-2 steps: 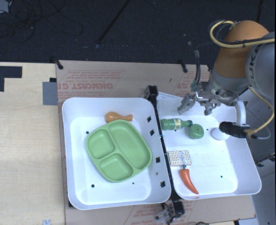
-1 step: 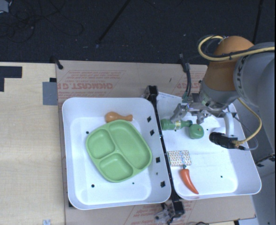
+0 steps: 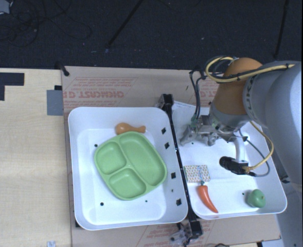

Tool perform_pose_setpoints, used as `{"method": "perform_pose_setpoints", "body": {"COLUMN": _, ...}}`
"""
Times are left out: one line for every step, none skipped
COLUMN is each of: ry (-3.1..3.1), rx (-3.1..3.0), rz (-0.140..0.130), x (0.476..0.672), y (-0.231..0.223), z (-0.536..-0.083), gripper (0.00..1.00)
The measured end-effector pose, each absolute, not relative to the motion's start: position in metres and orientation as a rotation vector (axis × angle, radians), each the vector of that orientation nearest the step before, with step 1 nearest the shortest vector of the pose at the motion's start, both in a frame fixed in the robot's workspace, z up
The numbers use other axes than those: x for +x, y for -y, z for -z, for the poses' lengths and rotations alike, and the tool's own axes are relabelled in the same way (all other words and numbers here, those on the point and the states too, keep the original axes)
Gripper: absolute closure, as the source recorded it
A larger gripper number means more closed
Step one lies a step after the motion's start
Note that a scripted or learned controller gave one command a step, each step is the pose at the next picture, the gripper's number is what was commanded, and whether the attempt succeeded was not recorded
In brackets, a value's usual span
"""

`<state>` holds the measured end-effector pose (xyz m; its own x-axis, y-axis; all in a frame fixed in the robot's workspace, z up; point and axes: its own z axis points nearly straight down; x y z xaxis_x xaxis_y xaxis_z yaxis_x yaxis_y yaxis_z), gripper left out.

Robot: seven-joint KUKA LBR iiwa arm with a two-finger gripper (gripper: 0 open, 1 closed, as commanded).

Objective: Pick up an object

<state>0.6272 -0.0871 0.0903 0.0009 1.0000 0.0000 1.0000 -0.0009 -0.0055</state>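
Observation:
The right bin [image 3: 238,213] holds a small patterned square [image 3: 196,173], an orange carrot-like toy [image 3: 208,198] just in front of it, and a green apple-like toy [image 3: 255,198] in the near right corner. My gripper [image 3: 191,135] is low over the far left part of this bin, close to the divider between the bins. It is apart from all three objects, with the patterned square the nearest, a little in front of it. The wrist and cables hide the gripper's tip.
The left bin [image 3: 73,163] holds a green divided plate [image 3: 130,164] with an orange toy [image 3: 129,128] behind its far edge. A black clamp bar [image 3: 173,153] runs between the bins. The grey arm [image 3: 274,112] covers the right bin's far right side.

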Motion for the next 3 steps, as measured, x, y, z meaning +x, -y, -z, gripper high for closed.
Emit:
{"method": "perform_pose_setpoints", "body": {"ry": 2.213, "rx": -2.224, "rz": -0.005, "x": 0.627, "y": 0.088, "z": -0.103, "gripper": 1.0}}
{"method": "perform_pose_setpoints", "body": {"ry": 2.214, "rx": -2.228, "rz": 0.0, "x": 0.625, "y": 0.09, "z": -0.145, "gripper": 1.0}}
{"method": "perform_pose_setpoints", "body": {"ry": 2.215, "rx": -2.231, "rz": 0.002, "x": 0.63, "y": 0.097, "z": -0.191, "gripper": 1.0}}
